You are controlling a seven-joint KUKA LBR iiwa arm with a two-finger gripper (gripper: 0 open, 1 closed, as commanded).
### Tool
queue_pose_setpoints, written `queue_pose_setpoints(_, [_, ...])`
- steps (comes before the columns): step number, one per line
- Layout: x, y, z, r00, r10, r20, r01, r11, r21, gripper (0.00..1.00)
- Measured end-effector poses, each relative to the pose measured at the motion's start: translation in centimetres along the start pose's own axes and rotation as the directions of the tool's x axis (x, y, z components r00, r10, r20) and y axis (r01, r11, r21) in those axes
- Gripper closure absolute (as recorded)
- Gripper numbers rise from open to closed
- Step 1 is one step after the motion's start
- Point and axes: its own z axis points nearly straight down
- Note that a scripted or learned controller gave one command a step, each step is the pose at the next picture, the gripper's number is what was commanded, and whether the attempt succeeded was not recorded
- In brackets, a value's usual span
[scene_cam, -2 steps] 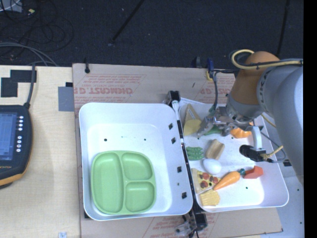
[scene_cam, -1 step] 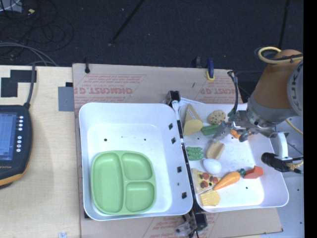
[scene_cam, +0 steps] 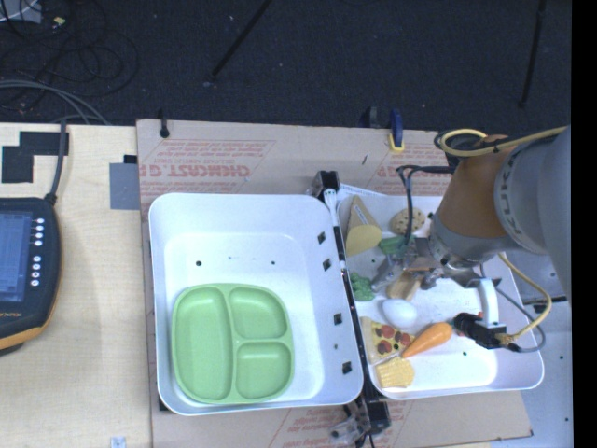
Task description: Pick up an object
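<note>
We see the pincer (scene_cam: 396, 273) low in the right bin (scene_cam: 522, 367), just above the white egg (scene_cam: 399, 313); its opening we cannot tell.

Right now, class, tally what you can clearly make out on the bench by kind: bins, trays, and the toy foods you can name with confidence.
White bins: 2, left and right
Green divided tray: 1
Carrot: 1
White egg: 1
Yellow waffle-like piece: 1
Total: 6
More small foods lie under the arm, too jumbled to count.
</note>
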Motion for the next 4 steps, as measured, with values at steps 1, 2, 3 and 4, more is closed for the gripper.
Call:
queue_pose_setpoints(1, [2.0,3.5,-0.4,1.0,-0.003,0.003,0.003,1.0,-0.004,0.0])
queue_pose_setpoints(2, [1.6,6.1,-0.3,1.0,-0.003,-0.002,0.003,1.0,0.007,0.0])
queue_pose_setpoints(3, [3.2,0.8,-0.5,1.0,0.002,0.002,-0.002,1.0,-0.007,0.0])
queue_pose_setpoints(4, [3.2,0.9,-1.2,1.0,0.002,-0.003,-0.002,1.0,-0.001,1.0])
